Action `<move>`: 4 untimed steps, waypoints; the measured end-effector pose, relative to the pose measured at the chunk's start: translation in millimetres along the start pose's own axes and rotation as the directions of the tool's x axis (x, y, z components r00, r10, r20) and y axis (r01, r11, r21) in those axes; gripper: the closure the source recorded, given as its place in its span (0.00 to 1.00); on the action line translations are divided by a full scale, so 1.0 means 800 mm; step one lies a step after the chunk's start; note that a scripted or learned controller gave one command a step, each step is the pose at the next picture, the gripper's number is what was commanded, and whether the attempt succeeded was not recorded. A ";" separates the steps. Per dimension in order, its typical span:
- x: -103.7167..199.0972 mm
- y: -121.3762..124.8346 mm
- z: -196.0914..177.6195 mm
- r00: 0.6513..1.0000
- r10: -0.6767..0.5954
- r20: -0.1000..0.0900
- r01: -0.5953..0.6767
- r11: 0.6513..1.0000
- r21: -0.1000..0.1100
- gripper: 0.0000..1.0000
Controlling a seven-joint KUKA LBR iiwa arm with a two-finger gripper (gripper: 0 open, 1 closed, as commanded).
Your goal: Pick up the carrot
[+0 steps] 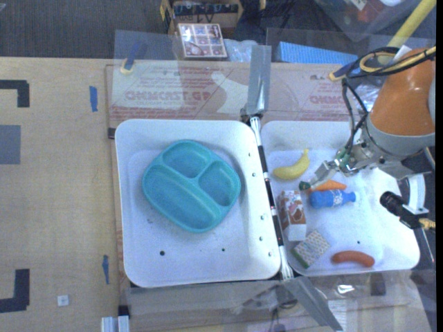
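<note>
Crowding the carrot (329, 185): blue bottle (332, 198) touching below, banana (293, 166) near; jaws (332, 169) state unclear.

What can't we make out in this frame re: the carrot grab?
- Gripper: its fingers are small and blurred in the camera view, so contact with the carrot is unclear.
- Carrot: its far edge blends into the gripper above it.
- Blue bottle: label too small to read.
- Carton: print blurred.
- Arm: cut off by the right edge.
</note>
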State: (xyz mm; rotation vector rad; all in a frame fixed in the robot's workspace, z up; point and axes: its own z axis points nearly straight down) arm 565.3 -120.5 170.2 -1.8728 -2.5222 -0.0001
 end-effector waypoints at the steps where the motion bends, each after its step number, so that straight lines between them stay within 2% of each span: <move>1: -0.047 0.036 0.088 0.989 -0.145 0.008 0.145 0.989 -0.011 0.00; 2: -0.080 0.014 0.104 0.876 -0.483 0.003 0.483 0.876 -0.003 0.00; 3: -0.082 0.016 0.089 0.877 -0.480 0.009 0.480 0.877 -0.008 1.00; 4: -0.038 0.014 -0.079 0.664 -0.748 0.006 0.748 0.664 -0.002 1.00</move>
